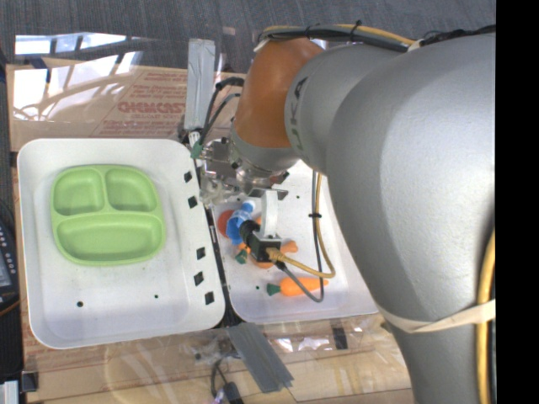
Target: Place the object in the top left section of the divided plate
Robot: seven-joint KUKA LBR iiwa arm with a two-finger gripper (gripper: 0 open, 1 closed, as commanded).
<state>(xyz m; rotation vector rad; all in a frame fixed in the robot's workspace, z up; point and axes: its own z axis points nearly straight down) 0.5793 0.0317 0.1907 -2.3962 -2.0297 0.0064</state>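
The arm (404, 141) reaches in from the right and covers much of the right bin (253, 311), with its orange band (269, 99) above the bin's far edge. Below the band the gripper (226, 188) hangs over the right bin's left wall, close to the seam where the two bins meet. The wrist hides its tip from above, so I cannot tell how wide it stands, or whether it holds or touches anything.

Just beside the gripper, on its near side, a red toy (226, 224) and a blue toy (243, 220) lie touching each other on the floor of the right bin. A small orange piece (287, 247) lies to their right. A carrot (301, 287) lies nearer the bin's front edge, its green top pointing left. Which of these is the object to be placed I cannot tell. All of them lie in the right bin, well apart from the plate (107, 241).

The plate is green and sits flat in the left bin (50, 318), toward its far left corner (two small sections on the far side, one long section on the near side). Its top left section (77, 194) is on the side farthest from the gripper. Brown cardboard (126, 99) lies behind both bins.
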